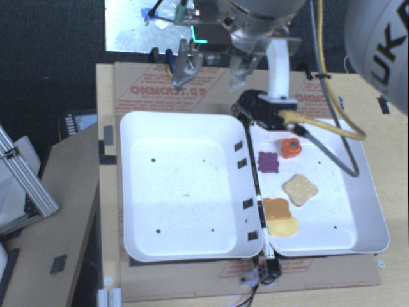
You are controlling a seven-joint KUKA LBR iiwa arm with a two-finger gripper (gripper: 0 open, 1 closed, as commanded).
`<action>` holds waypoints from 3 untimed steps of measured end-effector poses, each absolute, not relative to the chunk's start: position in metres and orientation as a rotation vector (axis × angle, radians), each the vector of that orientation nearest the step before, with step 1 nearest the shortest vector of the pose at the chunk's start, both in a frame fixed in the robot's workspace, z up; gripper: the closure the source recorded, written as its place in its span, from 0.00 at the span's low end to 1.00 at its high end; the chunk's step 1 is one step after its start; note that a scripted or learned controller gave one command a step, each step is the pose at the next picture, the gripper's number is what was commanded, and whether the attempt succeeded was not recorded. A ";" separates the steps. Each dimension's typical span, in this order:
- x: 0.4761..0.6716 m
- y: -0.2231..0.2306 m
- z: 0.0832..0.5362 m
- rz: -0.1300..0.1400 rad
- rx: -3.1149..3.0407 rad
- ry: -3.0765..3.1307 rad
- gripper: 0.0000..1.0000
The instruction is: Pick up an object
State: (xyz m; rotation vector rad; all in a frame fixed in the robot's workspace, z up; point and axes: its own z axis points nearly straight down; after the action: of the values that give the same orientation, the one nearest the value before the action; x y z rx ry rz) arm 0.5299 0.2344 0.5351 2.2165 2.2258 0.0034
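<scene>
Four small objects lie in the right bin, along its left half: a red tomato-like piece farthest back, a purple piece just left and nearer, a tan toast-shaped piece toward the middle, and an orange and yellow piece nearest, close against the wall shared with the left bin. None of them is lifted, so the pick looks not yet begun; choosing one, descending and closing on it all remain. The pincer hangs high over the far edge of the surface, beyond both bins and well apart from every piece. Its two fingers point down and stand apart, with nothing between them. The arm's orange-banded wrist sits at the top of the view.
</scene>
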 end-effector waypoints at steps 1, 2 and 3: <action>0.530 0.235 0.547 0.009 2.213 2.228 1.00; 0.530 0.235 0.558 0.011 2.209 2.231 1.00; 0.530 0.235 0.569 0.015 2.206 2.234 1.00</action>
State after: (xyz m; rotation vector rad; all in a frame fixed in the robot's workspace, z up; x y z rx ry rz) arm 0.5304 0.2353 0.5691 2.2057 2.2340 0.0150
